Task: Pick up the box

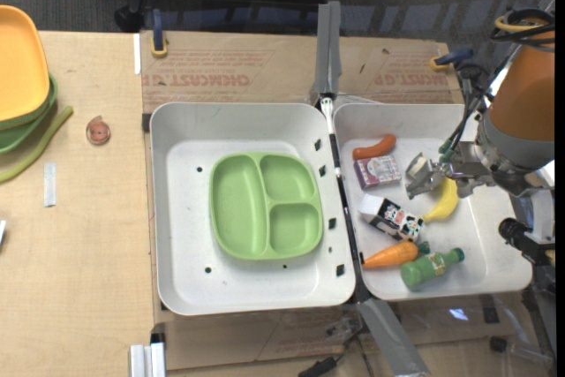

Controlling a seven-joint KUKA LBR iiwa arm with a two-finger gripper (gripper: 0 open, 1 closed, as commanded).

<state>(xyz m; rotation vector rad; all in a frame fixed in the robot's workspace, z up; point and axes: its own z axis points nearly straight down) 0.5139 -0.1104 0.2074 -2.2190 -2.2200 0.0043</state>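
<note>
A small purple box (380, 171) with a pale label lies in the right bin (494, 274), at its upper left. A black-and-white carton (395, 219) lies just below it, tilted. My gripper (422, 177) hovers to the right of the purple box, close to its right edge and above the top of the banana (444, 200). Its silver fingers stand open with nothing between them. The grey arm with its orange band (532, 93) comes in from the right.
An orange-red sausage (374, 146) lies above the purple box. A carrot (391, 255) and a green bottle (430, 268) lie near the right bin's front wall. The left bin (177, 190) holds a green divided plate (265, 206). Yellow and green plates (19, 84) are stacked on the bench's left.
</note>
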